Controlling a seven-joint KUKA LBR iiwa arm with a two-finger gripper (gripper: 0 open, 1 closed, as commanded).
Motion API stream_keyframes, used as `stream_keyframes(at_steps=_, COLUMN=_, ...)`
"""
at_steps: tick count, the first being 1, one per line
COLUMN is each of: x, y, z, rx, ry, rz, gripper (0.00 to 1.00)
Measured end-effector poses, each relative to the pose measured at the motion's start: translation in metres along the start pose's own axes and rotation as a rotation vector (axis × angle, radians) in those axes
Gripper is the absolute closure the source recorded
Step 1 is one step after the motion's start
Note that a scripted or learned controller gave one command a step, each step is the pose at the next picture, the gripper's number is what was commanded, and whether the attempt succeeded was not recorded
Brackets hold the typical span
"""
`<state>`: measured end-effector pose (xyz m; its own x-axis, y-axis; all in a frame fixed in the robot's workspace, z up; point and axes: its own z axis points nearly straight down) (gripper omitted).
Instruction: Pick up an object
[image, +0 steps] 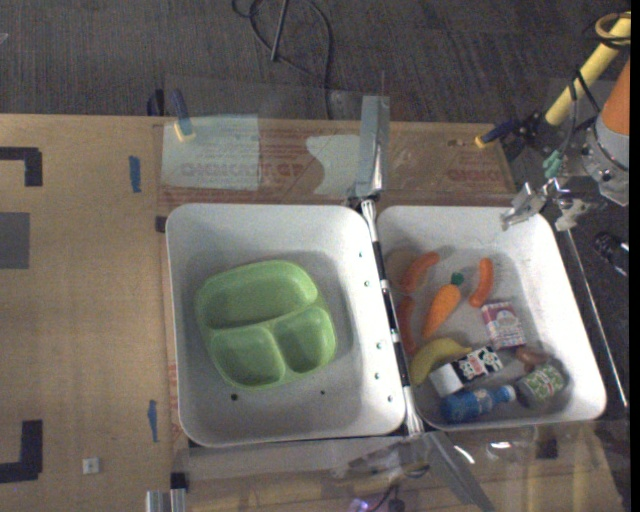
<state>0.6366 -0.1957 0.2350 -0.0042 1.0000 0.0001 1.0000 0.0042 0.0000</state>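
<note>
Your gripper (535, 200) hangs over the far right corner of the right bin (580, 330), and I cannot tell from here how it is set; nothing is visibly held in it. The things to pick lie across the middle and near edge of that bin: a carrot (440, 308) at the centre, a red sausage (481, 281) just beside it, a banana (437, 357) nearer the divider, and a blue bottle (478, 403) along the near edge.

The carrot looks like your best bet (light, stiff plastic, probably a bit slick), so take it across its thick middle. It has bare bin floor on its far side, giving room to come down. The near-edge clutter touches or crowds together, and the bin wall there leaves little clearance. The left bin (190, 250) holds a green tray (265, 322).
</note>
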Motion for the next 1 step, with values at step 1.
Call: stream_keyframes(at_steps=1, x=0.0454, y=-0.0235, z=0.1467, rx=-0.002, ry=-0.001, rz=0.181, gripper=0.0)
